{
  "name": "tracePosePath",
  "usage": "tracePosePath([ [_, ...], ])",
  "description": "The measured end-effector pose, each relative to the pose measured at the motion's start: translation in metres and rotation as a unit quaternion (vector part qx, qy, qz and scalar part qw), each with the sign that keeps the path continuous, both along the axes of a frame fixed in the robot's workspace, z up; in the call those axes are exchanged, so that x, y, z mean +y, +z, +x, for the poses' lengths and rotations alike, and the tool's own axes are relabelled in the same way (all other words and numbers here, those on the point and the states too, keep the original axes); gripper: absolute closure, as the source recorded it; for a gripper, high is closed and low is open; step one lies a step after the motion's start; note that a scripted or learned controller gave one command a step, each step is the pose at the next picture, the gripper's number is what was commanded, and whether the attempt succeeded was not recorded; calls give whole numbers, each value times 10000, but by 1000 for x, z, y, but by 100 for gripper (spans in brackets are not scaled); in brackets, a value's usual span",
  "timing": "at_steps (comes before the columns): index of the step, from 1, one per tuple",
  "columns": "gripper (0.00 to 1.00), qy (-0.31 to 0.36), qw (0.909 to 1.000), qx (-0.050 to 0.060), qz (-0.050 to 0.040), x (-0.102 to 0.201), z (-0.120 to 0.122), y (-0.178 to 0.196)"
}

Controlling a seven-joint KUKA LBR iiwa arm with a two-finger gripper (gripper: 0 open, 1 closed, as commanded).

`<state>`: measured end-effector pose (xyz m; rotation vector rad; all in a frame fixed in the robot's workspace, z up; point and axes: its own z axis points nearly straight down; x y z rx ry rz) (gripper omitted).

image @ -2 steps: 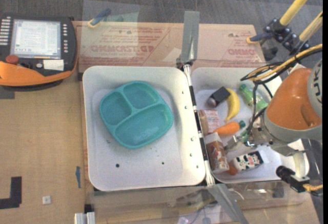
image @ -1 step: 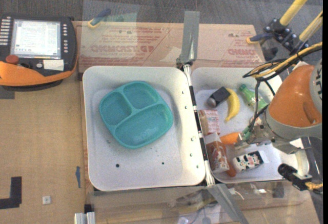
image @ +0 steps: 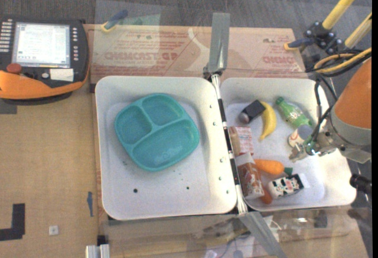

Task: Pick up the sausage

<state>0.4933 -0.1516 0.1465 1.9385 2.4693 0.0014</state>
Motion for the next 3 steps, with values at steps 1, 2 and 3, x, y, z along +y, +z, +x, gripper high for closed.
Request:
tracePosePath([
  [1,100,-858,9963,4,3,9,37,-25],
  [2,100,-502,9987,1,4,79,20,110],
  [3,100,-591,9983,2,0,122,75,177],
])
